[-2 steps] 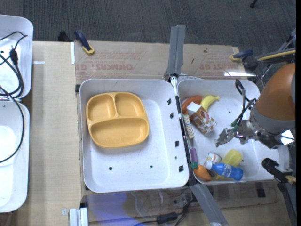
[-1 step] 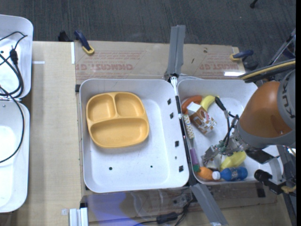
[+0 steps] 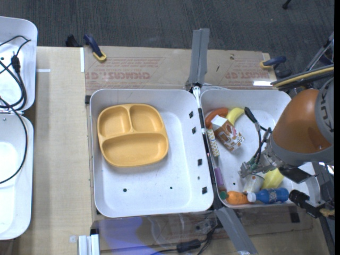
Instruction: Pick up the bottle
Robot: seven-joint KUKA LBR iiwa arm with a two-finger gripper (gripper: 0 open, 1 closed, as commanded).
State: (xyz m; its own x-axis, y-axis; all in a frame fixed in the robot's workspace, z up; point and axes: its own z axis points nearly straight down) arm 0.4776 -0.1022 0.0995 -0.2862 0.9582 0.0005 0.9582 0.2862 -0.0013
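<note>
The two-finger gripper is down low in the right white bin, near its front end, hanging off the grey arm with the orange band. Honestly can't tell whether it's open or closed, it's just a small metal tangle from this angle, and nothing is visibly clamped in it. Right beside it, toward the front wall, lies the small white bottle with a red cap, tipped over on its side. Next to that there's a blue plastic dumbbell-looking toy along the front wall, an orange carrot-shaped toy in the corner, and a yellow chunky toy just above the blue one. Further back sit a yellow banana and a brown-and-white carton. The left white bin has a yellow divided plastic plate in its back-left part.
</note>
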